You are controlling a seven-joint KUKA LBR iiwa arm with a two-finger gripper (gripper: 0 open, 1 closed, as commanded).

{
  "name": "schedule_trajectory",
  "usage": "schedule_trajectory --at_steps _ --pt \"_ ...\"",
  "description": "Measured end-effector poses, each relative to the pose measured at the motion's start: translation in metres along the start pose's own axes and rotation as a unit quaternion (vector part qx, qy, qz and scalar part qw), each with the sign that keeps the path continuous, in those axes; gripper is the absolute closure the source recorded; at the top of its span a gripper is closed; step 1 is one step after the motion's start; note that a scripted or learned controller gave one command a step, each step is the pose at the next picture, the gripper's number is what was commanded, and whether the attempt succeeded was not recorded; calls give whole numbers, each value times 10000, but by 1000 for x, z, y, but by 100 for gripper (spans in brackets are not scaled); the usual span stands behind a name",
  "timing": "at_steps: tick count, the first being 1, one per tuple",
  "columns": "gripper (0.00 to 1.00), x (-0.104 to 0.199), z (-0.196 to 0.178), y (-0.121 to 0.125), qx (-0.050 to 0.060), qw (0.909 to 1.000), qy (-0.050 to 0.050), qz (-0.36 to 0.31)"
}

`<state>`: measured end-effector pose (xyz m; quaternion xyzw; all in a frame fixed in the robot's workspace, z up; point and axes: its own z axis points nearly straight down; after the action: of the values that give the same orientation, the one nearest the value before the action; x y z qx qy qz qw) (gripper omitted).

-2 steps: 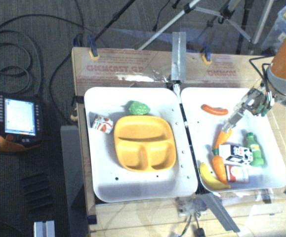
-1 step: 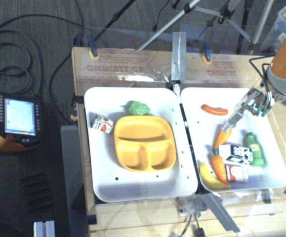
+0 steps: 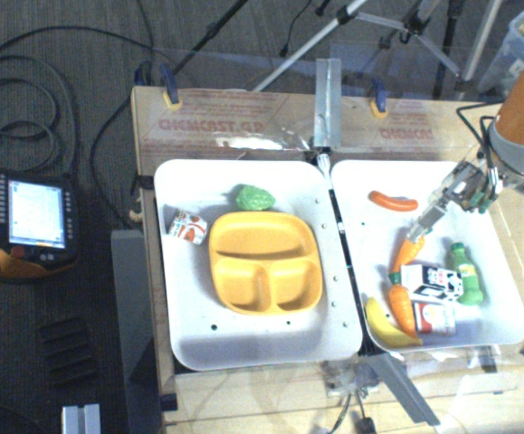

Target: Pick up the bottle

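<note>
The bottle (image 3: 466,275) is small and green and lies near the right wall of the right bin (image 3: 357,242). A white carton with black print (image 3: 433,281) rests against its left side. My gripper (image 3: 443,206) hangs over the upper part of the same bin, up and to the left of the bottle and apart from it. Its tip points down-left toward the top end of an orange carrot (image 3: 404,251). Nothing is visibly held.
The right bin also holds an orange sausage (image 3: 393,202), a second carrot (image 3: 401,306), a banana (image 3: 386,325) and a red-and-white carton (image 3: 433,317). In the left bin (image 3: 176,333) are a yellow divided tray (image 3: 264,262), a green lump (image 3: 255,197) and a small carton (image 3: 187,228).
</note>
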<state>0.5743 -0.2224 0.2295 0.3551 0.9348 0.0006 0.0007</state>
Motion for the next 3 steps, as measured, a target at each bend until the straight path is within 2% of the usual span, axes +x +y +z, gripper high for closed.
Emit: schedule_trajectory --at_steps 3 --pt "0 0 0 0 0 10000 0 0"
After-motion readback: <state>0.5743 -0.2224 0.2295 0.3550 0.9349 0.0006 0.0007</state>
